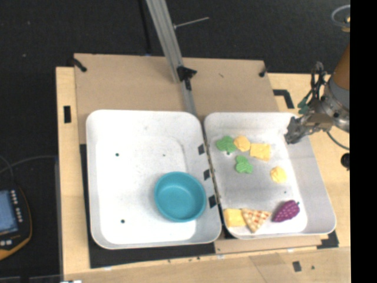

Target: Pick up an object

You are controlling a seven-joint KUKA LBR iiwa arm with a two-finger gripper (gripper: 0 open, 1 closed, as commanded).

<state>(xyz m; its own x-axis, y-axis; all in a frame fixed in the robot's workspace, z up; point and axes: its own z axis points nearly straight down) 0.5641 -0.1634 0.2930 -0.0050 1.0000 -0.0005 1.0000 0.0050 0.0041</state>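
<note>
You have the gripper (293, 132) hanging over the upper right rim of the right bin (312, 175), with the arm (337, 96) coming in from the right and cut off at the frame edge, so you see little of it above the wrist. The claw is small and dark against the bin wall; I cannot tell how wide it stands, and nothing shows in its grasp. The toys sit well clear of it. Near the top of the bin floor lie a green leafy piece (225, 144), a yellow piece (242, 143) touching it, and a yellow block (261, 151) just beside that; a second green piece (244, 165) sits below them, and a small yellow lump (278, 174) lies alone toward the right wall. Along the near rim you have a yellow wedge (234, 217), a pizza slice (255, 219) touching it, and a purple bunch of grapes (285, 210). The middle of that bin's floor is bare, giving you the most room. In the left bin (118, 134) a blue bowl (179, 196) sits near the dividing edge, with wide bare floor around its left and top. A grey pole (168, 40) slants down from the top and crosses the back edge between the bins. A handheld unit (12, 220) is cut off at the left edge.
</note>
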